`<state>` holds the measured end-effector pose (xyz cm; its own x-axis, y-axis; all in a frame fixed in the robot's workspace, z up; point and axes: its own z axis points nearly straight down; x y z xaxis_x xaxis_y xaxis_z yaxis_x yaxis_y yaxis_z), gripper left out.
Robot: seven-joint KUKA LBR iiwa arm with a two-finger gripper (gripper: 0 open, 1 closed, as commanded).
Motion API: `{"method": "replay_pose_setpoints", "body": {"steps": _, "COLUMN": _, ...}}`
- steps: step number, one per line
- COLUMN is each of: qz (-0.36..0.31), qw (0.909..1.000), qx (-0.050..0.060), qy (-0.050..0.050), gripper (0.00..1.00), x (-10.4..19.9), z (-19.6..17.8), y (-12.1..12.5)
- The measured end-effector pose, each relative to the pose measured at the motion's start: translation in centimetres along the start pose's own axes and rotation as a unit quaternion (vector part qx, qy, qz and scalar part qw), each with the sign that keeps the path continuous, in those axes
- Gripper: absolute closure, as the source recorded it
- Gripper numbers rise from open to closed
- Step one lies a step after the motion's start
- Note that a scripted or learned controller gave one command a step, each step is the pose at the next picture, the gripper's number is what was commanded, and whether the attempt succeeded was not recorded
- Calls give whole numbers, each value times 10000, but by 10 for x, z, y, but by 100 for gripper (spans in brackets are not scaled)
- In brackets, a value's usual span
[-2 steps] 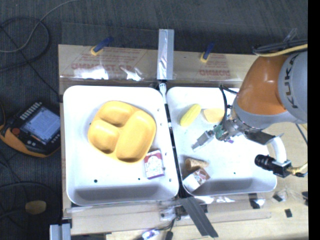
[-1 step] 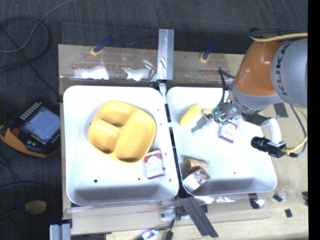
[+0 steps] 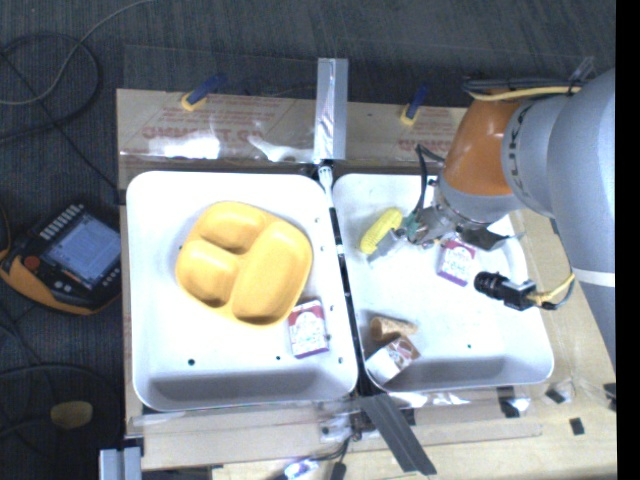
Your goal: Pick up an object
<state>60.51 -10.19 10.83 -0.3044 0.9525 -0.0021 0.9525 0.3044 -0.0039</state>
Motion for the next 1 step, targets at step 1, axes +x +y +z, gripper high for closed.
{"method": "replay_pose_setpoints", "body": {"steps": 1, "qz": 137, "qw": 9999, "qx": 16, "qy": 27, "gripper": 0, "x": -15, "z": 20, "y": 45}}
